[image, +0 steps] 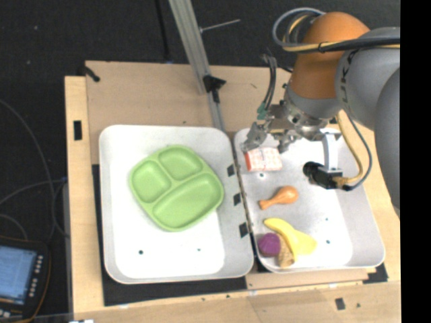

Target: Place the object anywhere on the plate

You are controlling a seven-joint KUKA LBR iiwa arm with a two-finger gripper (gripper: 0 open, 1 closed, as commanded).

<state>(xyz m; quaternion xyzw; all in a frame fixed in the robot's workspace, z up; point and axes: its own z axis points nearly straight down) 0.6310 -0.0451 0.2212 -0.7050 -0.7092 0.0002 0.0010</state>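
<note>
A green divided plate (pixel 177 188) lies in the left bin (pixel 121 247), with nothing on it. In the right bin (pixel 350 234) a small red and white carton (pixel 263 159) lies at the far left corner. My gripper (pixel 269 140) hangs just above the carton's far edge. Its fingers are spread, so it is open, and nothing sits between them. An orange drumstick-shaped toy (pixel 280 197) lies nearer the middle of that bin. A yellow banana (pixel 291 237) and a purple plum (pixel 269 244) rest at the bin's near left corner.
A slanted metal pole (pixel 192 39) rises behind the bins, its foot near the wall between them. A black cable fitting (pixel 322 173) hangs from the wrist over the right bin. The arm's orange band (pixel 330 52) looms above the far right.
</note>
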